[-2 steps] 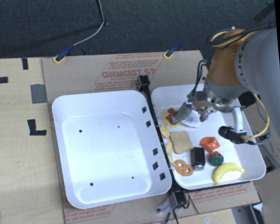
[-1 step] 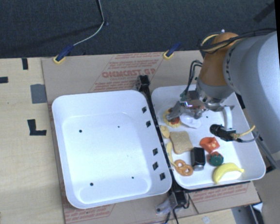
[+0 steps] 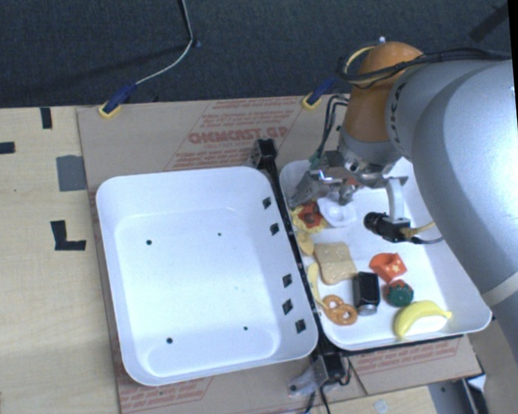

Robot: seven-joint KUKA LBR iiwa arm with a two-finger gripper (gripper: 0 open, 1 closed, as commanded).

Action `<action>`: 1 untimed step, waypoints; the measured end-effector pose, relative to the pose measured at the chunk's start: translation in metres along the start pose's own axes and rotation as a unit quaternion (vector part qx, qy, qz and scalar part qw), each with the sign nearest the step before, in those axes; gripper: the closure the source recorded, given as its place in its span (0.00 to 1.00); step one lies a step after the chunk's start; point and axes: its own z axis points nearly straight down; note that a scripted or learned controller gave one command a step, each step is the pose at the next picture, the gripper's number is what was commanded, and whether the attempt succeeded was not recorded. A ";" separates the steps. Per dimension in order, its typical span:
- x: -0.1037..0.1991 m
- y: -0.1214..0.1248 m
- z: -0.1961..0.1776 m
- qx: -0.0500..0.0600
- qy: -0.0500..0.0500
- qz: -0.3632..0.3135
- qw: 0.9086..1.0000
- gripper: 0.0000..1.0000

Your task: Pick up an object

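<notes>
Here the end effector (image 3: 328,189) hangs just above the red toy (image 3: 310,214).

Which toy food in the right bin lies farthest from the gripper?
The yellow banana, at the bin's near right corner. The toast, pretzel and red piece all lie closer to the gripper.
</notes>
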 end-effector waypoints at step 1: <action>-0.001 0.000 -0.012 -0.001 -0.001 0.000 1.000 1.00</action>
